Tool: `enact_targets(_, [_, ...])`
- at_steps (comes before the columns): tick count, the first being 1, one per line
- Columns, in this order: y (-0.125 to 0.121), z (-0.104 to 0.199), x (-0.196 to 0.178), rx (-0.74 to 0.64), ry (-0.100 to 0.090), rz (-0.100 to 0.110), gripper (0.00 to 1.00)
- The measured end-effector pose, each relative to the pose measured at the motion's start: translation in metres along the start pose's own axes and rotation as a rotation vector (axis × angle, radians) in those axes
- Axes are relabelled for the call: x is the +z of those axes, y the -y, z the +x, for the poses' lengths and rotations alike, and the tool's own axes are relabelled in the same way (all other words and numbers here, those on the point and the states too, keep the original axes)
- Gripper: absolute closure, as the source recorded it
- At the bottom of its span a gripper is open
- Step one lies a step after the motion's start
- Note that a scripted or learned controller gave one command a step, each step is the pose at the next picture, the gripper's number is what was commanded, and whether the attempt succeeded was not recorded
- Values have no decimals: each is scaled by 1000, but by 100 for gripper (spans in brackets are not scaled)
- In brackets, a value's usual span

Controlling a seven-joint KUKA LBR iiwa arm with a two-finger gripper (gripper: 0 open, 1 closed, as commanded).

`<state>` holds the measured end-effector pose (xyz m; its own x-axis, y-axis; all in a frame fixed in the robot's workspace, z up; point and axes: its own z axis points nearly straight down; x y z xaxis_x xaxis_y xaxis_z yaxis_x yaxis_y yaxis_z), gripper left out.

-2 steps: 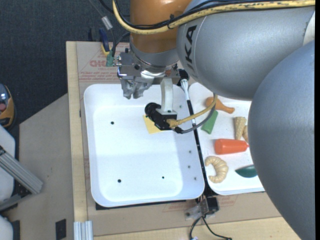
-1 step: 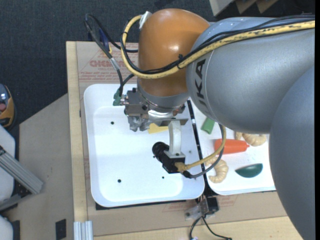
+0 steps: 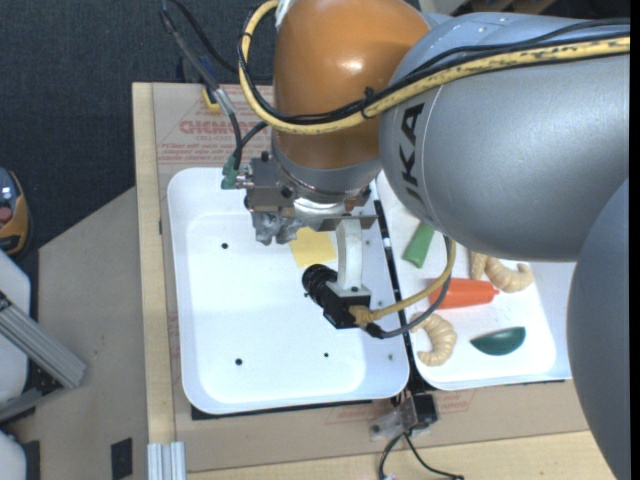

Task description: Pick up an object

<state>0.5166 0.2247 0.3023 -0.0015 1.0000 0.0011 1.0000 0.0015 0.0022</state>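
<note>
The arm's orange band hides most of a yellow object in the left bin; its axis is unreadable, as is the gripper state.

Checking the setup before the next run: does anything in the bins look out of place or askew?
Nothing is spilled or broken. The right bin holds an orange carrot-like piece, a green block, a dark green piece and two tan curled pieces. A yellow item lies in the left bin, half hidden under the gripper.
</note>
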Motion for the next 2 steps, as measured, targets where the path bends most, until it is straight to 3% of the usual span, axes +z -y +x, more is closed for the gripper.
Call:
enact_targets(1, [40,-62,26,7,4,11,100])
enact_targets(2, [32,4,-49,-6,-5,-7,100])
